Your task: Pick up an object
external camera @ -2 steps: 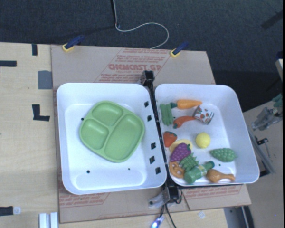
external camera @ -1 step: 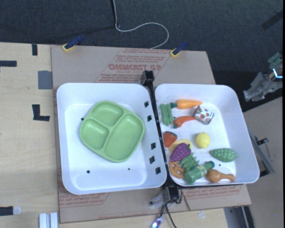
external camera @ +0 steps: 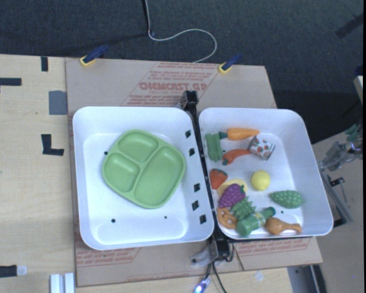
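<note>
Camera view from above has the toy food all heaped in the right-hand shallow white plastic bin, while the left-hand shallow white plastic bin carries a light green divided plastic plate. From where I stand, the easiest pick looks like the small round yellow plastic lemon, which sits near the middle of the right bin with bare floor around it, apart from its neighbours. I'd guess it is hollow, light and hard, with a smooth skin that could squirt out of a pinch, so a hold straight across its widest part seems best. The bumpy green plastic vegetable just below and right of it also lies clear, and its rough surface may slip less. The purple plastic grape bunch and the long orange plastic carrot crowd against other pieces by the bin's left wall, which would make them awkward. Off the right bin's far side, what I take for the grey metal gripper is well apart from every toy; it is too blurred to tell whether it is open or closed.
</note>
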You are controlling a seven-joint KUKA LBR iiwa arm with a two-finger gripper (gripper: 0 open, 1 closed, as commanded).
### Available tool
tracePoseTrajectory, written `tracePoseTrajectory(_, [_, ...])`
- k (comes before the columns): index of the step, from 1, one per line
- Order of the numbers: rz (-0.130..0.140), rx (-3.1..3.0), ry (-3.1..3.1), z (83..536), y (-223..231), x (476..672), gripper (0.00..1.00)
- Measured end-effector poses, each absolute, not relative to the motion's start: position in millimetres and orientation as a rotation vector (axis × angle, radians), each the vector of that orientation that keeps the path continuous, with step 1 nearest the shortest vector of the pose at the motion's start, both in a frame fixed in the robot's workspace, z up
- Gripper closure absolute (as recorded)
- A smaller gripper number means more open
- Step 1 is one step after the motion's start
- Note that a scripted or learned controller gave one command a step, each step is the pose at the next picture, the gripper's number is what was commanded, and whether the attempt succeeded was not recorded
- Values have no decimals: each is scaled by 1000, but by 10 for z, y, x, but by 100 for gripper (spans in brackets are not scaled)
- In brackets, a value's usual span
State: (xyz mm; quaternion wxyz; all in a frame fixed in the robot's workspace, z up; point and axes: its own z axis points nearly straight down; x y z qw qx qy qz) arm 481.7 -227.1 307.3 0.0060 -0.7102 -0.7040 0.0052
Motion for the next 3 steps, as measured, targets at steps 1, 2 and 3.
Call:
tracePoseTrajectory(1, [-12,-2232,-2238,5258,-2116,4842,100])
tracePoseTrajectory(2, [2,-2222,-2226,5265,-2114,4847,100])
tracePoseTrajectory(3, [12,-2211,-2210,2737,-2223,4951,100])
